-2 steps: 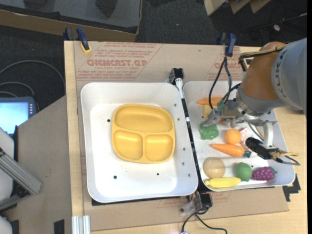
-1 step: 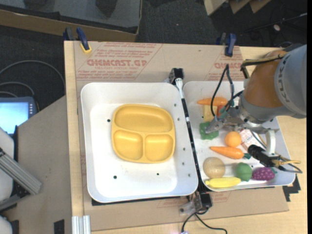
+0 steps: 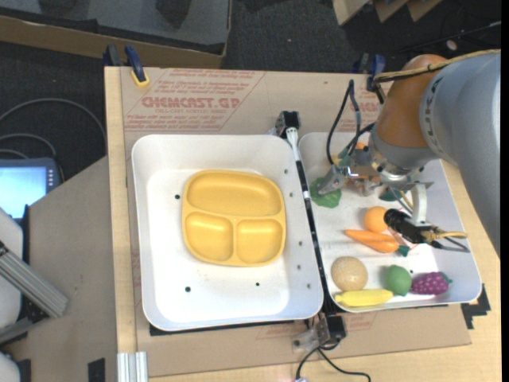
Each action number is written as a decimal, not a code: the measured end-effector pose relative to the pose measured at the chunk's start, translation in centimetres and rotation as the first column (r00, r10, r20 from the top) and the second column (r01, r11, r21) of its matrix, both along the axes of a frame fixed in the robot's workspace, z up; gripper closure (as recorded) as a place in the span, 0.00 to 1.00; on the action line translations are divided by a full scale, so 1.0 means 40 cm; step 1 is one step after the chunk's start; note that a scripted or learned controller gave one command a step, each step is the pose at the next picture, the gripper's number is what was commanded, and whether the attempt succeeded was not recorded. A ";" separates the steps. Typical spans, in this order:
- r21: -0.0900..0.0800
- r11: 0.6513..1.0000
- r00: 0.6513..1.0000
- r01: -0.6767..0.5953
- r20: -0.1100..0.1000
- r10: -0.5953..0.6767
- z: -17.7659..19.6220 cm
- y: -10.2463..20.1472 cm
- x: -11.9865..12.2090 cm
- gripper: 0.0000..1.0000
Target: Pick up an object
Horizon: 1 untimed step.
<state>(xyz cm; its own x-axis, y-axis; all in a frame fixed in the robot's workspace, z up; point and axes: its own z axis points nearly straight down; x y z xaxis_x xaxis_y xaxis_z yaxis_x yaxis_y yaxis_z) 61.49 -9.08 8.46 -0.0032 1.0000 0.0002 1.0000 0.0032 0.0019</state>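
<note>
Surface point(image 3: 199, 102) carries two white bins side by side. Left bin point(image 3: 151, 213) holds a yellow divided plate point(image 3: 233, 216). The arm point(image 3: 445, 110) reaches over the right bin point(image 3: 457, 237). The hand point(image 3: 359, 177) sits low at the bin's far left, just beside a green leafy piece point(image 3: 326, 193); whether it is spread or closed cannot be told. Also in the right bin, nearer the front: carrot point(image 3: 372, 239), banana point(image 3: 365, 297), beige ball point(image 3: 349, 273), grapes point(image 3: 429, 282), orange point(image 3: 375, 217), lime point(image 3: 397, 278).

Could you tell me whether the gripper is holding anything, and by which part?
It cannot be told. The gripper is close beside a green toy in the right bin, but any grasp is unclear.
</note>
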 end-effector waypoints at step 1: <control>-0.003 1.000 1.000 0.007 0.001 -0.007 0.001 -0.203 0.081 0.00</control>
<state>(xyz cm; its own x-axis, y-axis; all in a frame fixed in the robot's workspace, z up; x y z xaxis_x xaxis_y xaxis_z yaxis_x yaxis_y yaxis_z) 64.72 -17.22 8.50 0.0043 1.0000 -0.0031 1.0000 -0.0043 0.0030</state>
